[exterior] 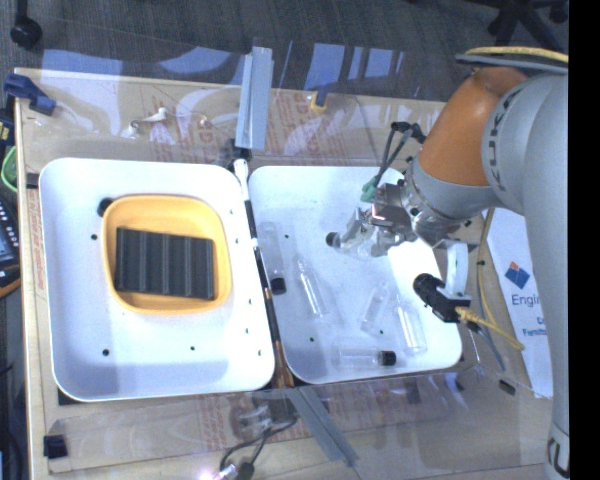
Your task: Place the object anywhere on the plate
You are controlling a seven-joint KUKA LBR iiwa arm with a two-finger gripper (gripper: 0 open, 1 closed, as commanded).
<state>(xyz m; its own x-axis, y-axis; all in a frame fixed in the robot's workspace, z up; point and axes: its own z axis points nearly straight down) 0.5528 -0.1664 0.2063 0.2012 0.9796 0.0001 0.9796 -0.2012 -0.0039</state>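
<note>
From the camera view above the table (130, 438), two shallow white bins sit side by side. The left bin (70, 298) holds a yellow plate (165, 216) with a dark ribbed panel (167, 263) lying in its middle. The right bin (310, 198) holds several clear plastic tubes: one tube (310, 286) lies near the bin's left-centre, another pair (390, 313) lies towards the right, and a tube with a dark cap (365, 356) rests near the front wall. All of these lie well apart from the plate, on the floor of the right bin.

The grey arm (525, 148), with its orange band (470, 128), reaches in from the right and bends down over the upper middle of the right bin. Its hand (365, 233) sits low there, a cluttered mass of metal and clear parts; whether it is open or closed cannot be told, nor whether anything is caught in it.
</note>
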